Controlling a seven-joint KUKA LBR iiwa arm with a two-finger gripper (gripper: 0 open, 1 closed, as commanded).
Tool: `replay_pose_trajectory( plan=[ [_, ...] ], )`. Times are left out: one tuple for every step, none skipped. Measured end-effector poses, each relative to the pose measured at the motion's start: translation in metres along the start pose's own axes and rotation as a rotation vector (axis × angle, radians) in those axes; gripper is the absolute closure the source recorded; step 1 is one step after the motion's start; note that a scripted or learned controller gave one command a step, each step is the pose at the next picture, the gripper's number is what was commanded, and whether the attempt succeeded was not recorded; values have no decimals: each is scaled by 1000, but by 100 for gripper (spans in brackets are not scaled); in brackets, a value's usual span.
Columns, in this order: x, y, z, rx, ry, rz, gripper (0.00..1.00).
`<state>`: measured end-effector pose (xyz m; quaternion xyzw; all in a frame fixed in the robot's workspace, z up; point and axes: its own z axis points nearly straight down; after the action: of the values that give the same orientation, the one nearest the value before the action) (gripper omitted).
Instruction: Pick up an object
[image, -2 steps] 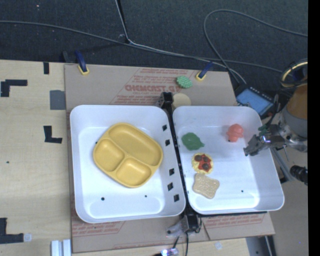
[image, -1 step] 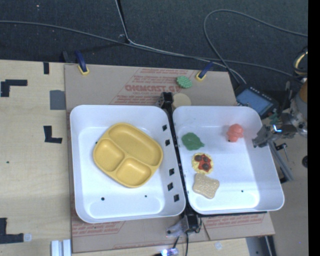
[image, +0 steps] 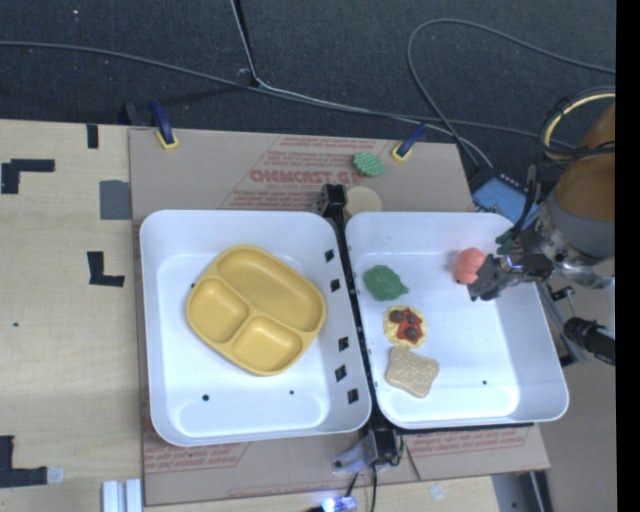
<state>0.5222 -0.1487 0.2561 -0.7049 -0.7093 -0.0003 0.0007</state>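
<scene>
Hand (image: 487, 285) sits low at the right bin's (image: 520, 405) far-right side, just beside the small pink rounded toy (image: 468, 264), likely lined up for a grasp. Open or closed: can't tell. Toy lies in bin, not gripped.

Pale wood tabletop (image: 60, 330) with black tape marks toward its left edge. A brown cardboard sheet (image: 270, 170) lies on it, held at the far edge by two clips. Two white bins (image: 160, 300) sit side by side on the cardboard. A small green object (image: 368, 163) rests near the far edge.
</scene>
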Motion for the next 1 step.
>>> replay_pose_trajectory(
  plan=[
    [61, 2, 3, 1, 0, -1, 100]
  ],
)
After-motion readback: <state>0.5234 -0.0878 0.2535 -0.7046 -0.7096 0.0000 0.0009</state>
